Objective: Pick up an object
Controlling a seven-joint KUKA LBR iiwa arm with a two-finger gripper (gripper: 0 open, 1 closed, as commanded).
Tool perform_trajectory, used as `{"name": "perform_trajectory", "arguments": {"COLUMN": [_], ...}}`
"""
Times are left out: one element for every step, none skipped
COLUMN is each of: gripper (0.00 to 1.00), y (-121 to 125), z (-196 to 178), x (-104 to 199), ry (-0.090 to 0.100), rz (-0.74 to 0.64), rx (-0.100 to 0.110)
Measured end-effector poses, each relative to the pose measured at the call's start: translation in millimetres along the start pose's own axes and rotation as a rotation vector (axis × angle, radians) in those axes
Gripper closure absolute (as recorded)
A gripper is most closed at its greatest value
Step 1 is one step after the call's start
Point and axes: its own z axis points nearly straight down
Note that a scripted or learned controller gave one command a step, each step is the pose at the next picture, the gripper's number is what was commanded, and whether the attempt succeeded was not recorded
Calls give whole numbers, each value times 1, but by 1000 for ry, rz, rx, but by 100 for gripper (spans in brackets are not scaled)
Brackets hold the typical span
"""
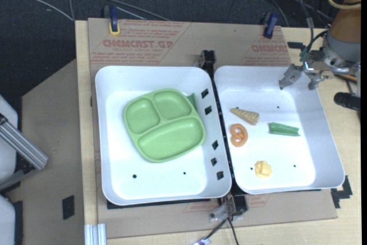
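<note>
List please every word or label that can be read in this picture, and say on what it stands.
"CHEMCAST GP", red print on the brown board behind the left bin.
The same red print behind the right bin is partly hidden and blurred; smaller lines under both are unreadable.

You are looking at a robotics lab: two white bins [163, 192] clamped to a paper-covered bench board [172, 37], cables [86, 3] trailing on dark carpet behind that board.
</note>
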Motion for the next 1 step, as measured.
{"name": "perform_trajectory", "arguments": {"gripper": [0], "y": [-6], "z": [50], "x": [9], "ry": [1], "rz": [0], "rx": [1]}}
